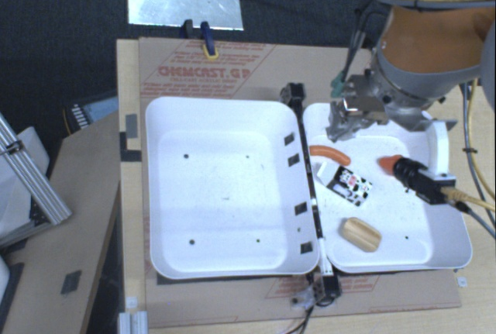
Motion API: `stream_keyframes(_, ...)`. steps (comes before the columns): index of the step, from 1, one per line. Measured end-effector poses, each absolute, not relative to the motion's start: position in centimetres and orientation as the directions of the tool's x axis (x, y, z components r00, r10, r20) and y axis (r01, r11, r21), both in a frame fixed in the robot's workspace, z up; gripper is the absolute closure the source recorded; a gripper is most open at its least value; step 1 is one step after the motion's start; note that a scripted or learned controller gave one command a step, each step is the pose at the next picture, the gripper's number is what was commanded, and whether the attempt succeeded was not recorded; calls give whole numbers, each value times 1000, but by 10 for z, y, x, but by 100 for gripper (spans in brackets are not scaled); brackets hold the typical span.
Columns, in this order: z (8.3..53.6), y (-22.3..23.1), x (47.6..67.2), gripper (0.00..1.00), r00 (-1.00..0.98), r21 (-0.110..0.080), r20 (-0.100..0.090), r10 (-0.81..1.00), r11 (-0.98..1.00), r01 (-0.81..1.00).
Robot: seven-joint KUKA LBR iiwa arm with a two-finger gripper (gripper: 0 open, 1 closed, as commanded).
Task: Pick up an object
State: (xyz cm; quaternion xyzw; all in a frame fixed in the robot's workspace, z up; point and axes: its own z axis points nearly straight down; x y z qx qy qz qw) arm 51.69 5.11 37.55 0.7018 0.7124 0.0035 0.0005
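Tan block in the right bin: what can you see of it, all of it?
The tan block is short with rounded edges and looks like plain wood, lighter on top, darker on its near side. It lies flat on the floor of the right bin, near the front corner by the other bin, slightly slanted. Only the bin touches it; the black-and-white card lies apart, behind it.

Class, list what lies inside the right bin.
An orange sausage shape, a black-and-white packet, a tan block and an orange piece. The arm hides the far corner of the bin.
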Motion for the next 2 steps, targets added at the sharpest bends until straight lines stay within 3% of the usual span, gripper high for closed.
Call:
stream_keyframes(1, 402, 109, 517, 100, -9, 5, 2, 1000, 9, 1000)
stream_keyframes(2, 489, 202, 493, 100, -15, 10, 7, 1000, 15, 1000)
